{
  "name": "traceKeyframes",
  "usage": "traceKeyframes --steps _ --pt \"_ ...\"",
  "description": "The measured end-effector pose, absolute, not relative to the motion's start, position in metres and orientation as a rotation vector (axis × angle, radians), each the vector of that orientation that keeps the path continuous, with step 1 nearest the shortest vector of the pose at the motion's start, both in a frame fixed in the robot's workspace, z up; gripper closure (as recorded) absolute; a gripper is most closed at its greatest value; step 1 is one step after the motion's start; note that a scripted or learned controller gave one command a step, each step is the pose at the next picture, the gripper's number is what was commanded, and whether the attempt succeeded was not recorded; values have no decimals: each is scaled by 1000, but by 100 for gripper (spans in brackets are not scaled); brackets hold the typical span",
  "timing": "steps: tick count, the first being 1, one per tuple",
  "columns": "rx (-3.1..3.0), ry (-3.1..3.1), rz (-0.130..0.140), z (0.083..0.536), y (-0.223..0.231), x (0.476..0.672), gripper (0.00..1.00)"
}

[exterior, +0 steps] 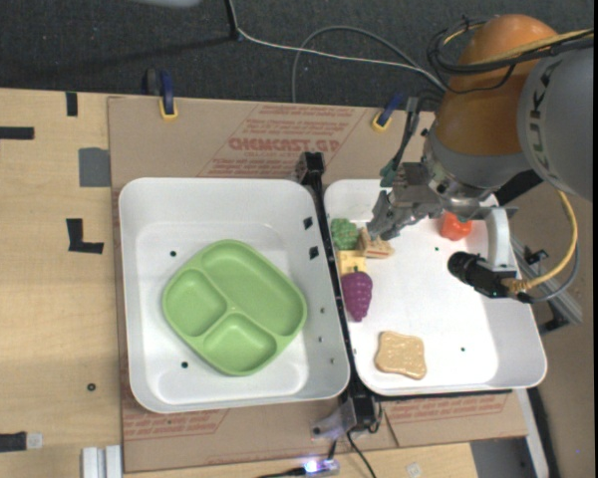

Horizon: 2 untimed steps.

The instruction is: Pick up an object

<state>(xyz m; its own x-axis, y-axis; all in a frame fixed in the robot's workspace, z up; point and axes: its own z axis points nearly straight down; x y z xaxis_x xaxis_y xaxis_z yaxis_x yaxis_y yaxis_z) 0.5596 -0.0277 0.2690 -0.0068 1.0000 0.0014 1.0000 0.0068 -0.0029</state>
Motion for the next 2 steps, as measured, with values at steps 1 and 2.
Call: traceKeyframes --steps 1,2 --pt "-2211 -2227 3 260 33 547 100" --pt "-2214 -2225 5 243 83 534 100"
